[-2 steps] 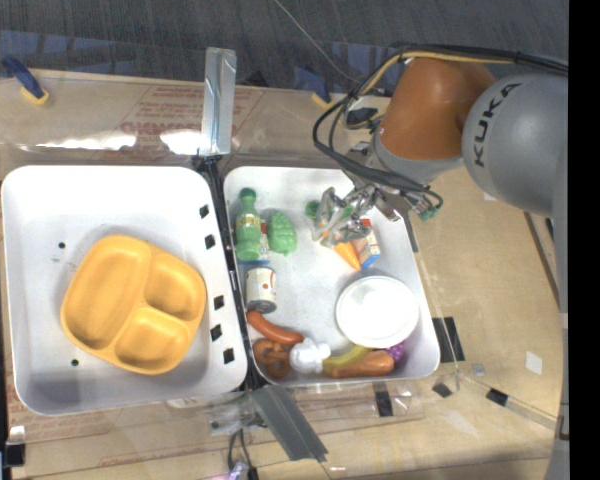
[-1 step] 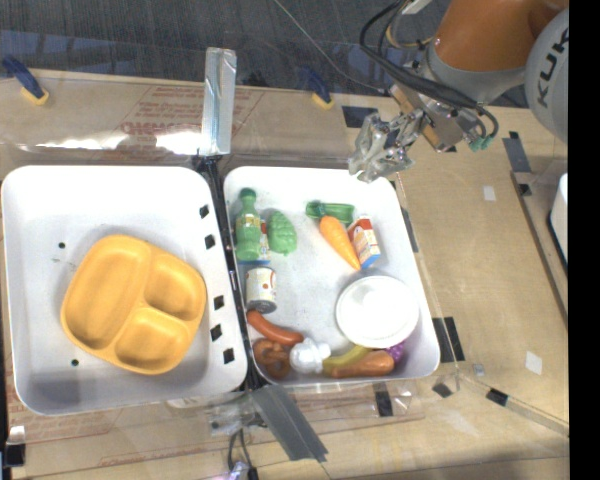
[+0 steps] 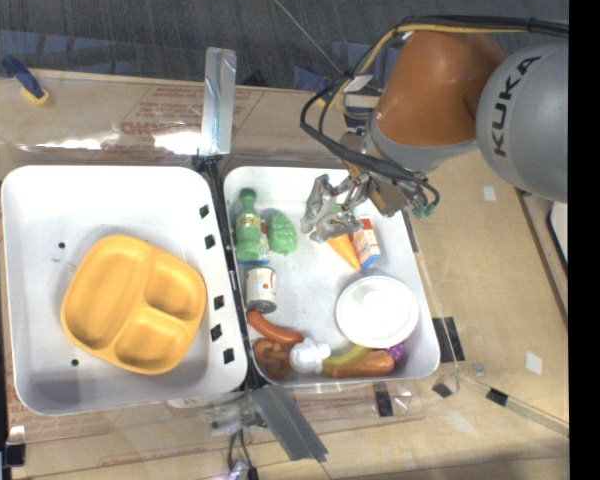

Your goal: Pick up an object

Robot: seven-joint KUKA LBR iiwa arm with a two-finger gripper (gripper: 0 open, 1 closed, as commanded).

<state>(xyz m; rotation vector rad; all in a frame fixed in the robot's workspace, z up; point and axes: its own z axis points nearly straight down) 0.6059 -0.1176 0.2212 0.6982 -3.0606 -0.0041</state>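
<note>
My gripper hangs over the upper middle of the right bin, open, with nothing between its fingers. Just below and right of it lie an orange wedge and a small orange-and-white bottle. To its left stand a green bottle and a small green toy. A small can sits lower along the left wall. A white round bowl rests at the lower right.
Along the right bin's front edge lie a red sausage, a brown item, a white piece, a hot dog and something purple. The left bin holds a yellow divided plate.
</note>
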